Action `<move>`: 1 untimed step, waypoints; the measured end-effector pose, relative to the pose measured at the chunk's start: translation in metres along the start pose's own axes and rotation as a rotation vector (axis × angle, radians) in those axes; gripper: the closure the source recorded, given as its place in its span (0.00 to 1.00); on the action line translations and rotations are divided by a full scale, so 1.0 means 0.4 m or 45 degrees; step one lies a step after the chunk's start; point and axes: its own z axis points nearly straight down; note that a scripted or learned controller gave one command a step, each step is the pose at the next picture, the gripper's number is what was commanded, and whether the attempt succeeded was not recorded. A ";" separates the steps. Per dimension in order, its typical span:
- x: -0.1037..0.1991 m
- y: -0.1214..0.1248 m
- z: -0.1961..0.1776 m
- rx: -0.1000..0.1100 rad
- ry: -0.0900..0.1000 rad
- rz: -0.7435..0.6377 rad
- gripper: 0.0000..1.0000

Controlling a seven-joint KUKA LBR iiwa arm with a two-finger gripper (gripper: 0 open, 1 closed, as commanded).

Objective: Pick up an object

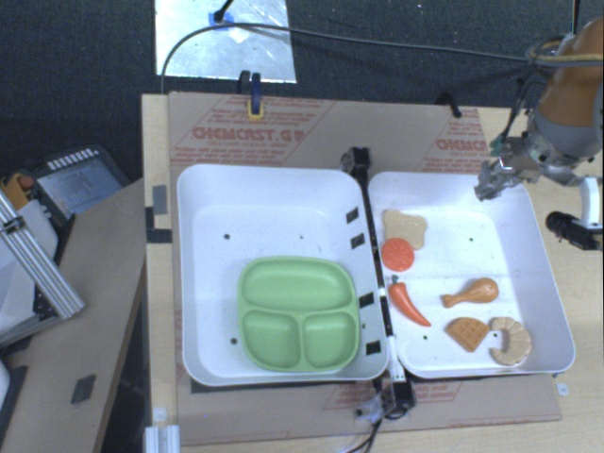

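The right bin (528, 243) holds several toy foods. A pale bread slice (405, 226) lies at its left, with a red tomato slice (397, 254) just below it and a red-orange chili pepper (409, 303) further down. A brown chicken drumstick (471, 293), an orange waffle wedge (466, 332) and a tan croissant (511, 340) lie toward the front right. My gripper (490, 182) hangs over the bin's back right corner, well apart from all of these. I see nothing held in it.
A green divided plate (299, 311) sits in the left bin (203, 243). Clamps along the divider (361, 217) join the two bins. A cable (377, 38) runs across the back, and grey equipment (71, 187) stands off the bench's left side.
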 end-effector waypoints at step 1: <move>0.000 0.003 -0.046 0.003 0.001 0.000 1.00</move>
